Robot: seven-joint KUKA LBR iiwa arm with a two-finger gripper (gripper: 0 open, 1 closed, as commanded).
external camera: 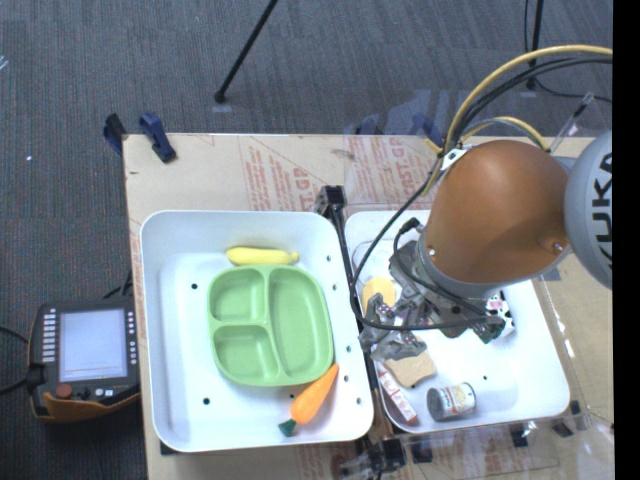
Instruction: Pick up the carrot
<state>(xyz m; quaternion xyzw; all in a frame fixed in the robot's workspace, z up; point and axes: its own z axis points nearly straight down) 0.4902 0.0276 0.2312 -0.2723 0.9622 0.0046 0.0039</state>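
While carrot (314,395) lies beside tray (268,325), arm (500,218) hovers

Single fixed camera above bench (250,153), slanted down on both bins (160,268)

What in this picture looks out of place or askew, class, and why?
The orange toy carrot lies slantwise in the left white bin, its thin tip propped on the rim of the green divided plastic plate rather than in a compartment. The yellow banana lies beside the plate's far edge. Nothing looks spilled or broken.
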